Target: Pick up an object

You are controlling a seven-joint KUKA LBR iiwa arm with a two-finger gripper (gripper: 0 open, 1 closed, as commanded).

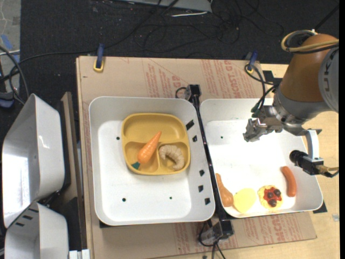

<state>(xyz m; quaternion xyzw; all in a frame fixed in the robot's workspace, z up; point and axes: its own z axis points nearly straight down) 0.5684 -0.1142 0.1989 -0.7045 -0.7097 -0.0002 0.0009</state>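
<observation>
**Nothing lifted yet**

Nearest, along the right bin's [302, 144] front edge, lie four toy foods: drumstick [224, 190], yellow disc [244, 199], tart [270, 196], sausage [290, 181]. The pincer [253, 130] hangs above bare floor farther back; whether it is open or closed, I cannot tell. The left bin's plate [135, 128] holds one carrot [149, 147], one shrimp [172, 156]. The pick remains undone.

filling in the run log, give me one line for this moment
gripper: above right bin, nothing visibly held | right bin front: sausage, drumstick | left bin: yellow plate, carrot
</observation>
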